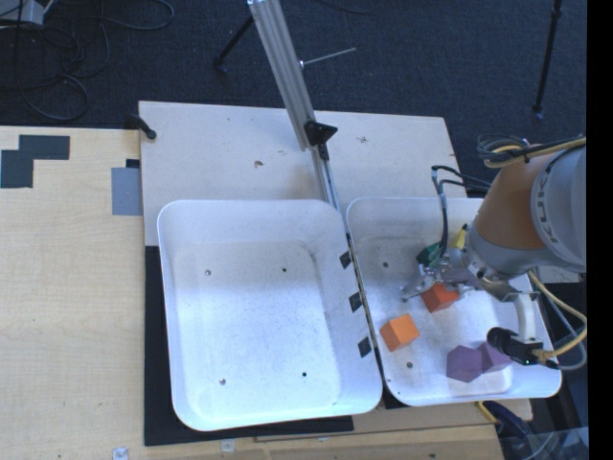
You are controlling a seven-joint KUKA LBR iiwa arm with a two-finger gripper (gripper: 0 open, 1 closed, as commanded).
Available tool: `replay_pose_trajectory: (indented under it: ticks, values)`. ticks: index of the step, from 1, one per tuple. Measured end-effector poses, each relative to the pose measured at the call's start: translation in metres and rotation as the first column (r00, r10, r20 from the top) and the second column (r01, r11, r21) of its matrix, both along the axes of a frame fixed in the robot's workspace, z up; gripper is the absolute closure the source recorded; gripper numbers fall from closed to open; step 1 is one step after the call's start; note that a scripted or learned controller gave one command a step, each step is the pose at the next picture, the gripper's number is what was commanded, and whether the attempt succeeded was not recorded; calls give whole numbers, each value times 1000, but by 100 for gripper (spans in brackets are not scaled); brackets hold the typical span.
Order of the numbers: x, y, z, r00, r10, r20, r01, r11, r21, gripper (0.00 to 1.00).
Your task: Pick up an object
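My gripper point(433, 282) is low inside the right bin point(383, 220), reaching in from the right under the grey arm with its orange band. A red-orange block point(442, 299) lies right at the gripper's tip, touching or partly under it; I cannot tell whether it is gripped. An orange cube point(400, 332) sits on the bin floor a little to the front left of the gripper. A purple block point(473, 361) rests near the bin's front right corner. A small green object point(428, 253) shows just behind the gripper, partly hidden by the arm.
The left bin point(182, 257) lies beside the right one, with a divider edge and black clips between them. A slanted aluminium rail point(287, 70) rises behind the bins. Cables hang off the arm at the right bin's right rim.
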State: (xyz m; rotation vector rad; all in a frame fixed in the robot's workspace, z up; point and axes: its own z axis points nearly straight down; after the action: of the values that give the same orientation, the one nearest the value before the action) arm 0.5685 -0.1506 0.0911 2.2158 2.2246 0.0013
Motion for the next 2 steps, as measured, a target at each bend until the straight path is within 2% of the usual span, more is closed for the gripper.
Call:
replay_pose_trajectory:
  ticks: [1, 2]
  values:
    - [-2, -1, 10, 1000, 0, -3, 0, 1000, 1, 100]
    - [-8, 87, 103, 1000, 3, 2, -3, 1000, 4, 100]
